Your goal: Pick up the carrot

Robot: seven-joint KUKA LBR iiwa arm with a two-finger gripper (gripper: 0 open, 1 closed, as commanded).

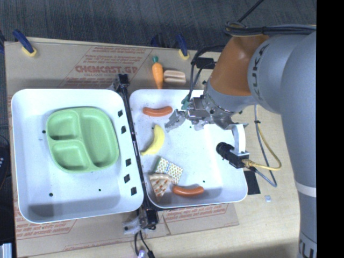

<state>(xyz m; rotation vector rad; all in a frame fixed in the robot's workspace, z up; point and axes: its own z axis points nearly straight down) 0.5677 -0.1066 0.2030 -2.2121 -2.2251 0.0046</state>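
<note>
In the camera view the small orange carrot with green top [157, 73] lies outside the right white bin [236, 190], just beyond its far rim, long axis pointing away, up and left of the released, empty two-finger gripper [180, 118].

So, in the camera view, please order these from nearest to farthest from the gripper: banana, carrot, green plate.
From the gripper:
1. Banana, just below-left, same bin.
2. Carrot, on the cardboard above the bins.
3. Green plate, in the left bin.
</note>
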